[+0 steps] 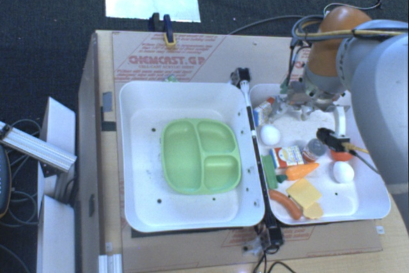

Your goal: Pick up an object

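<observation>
The tabletop [160, 54] is a pale board printed with red lettering, and it carries two white bins side by side. The left bin [137, 137] holds a light green divided plate [199, 156], lying flat near its middle with its three compartments facing up and its longer side running toward and away from the camera.

The right bin [374, 201] holds the loose toy foods. Against its left wall stands a small blue-and-white item [257, 117], too blurred to name. Just nearer lies a white egg [270, 135], and below that a green strip [268, 169] lies along the wall. A small orange-and-white carton [288, 155] sits beside the strip. A sausage [285, 204] lies in the near corner, its long axis running diagonally from upper left to lower right. A carrot [301, 171] lies close below the carton, its long axis nearly left to right and its narrow end pointing right. A yellow cheese wedge [305, 192] lies between the carrot and the sausage. A grey round can [314, 149] sits right of the carton, and a second white egg [343, 172] lies well right of the carrot.

The gripper [294, 107] hangs over the far part of the right bin, near the blue-and-white item and beyond the first egg. Whether it is released or clenched cannot be told. The arm [377, 80] comes in from the right, its orange band [332, 35] above the wrist, which points down into the bin.
</observation>
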You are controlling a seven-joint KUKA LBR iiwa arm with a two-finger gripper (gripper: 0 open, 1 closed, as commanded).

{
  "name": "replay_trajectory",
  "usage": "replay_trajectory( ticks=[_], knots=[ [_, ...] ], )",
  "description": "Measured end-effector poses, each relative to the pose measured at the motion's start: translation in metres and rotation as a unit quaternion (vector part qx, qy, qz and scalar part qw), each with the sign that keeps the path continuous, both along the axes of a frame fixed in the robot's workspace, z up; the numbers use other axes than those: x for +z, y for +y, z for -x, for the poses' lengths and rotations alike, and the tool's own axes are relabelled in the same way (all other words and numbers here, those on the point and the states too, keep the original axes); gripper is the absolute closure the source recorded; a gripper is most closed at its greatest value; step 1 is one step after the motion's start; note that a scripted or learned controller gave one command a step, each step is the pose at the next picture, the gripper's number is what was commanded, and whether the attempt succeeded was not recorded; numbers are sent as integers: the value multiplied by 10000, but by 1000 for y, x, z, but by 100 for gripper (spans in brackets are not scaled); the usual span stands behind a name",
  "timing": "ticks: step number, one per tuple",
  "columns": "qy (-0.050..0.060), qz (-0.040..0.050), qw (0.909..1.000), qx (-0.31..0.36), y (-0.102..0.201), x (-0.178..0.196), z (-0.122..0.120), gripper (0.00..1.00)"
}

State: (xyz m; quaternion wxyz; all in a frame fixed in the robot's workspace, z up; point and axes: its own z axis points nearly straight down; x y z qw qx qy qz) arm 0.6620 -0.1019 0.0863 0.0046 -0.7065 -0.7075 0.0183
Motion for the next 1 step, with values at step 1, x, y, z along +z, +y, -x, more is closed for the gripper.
replay_trajectory(
  ticks=[1],
  knots=[
    [-1,11,10000,-4,1,0,0,0]
  ],
)
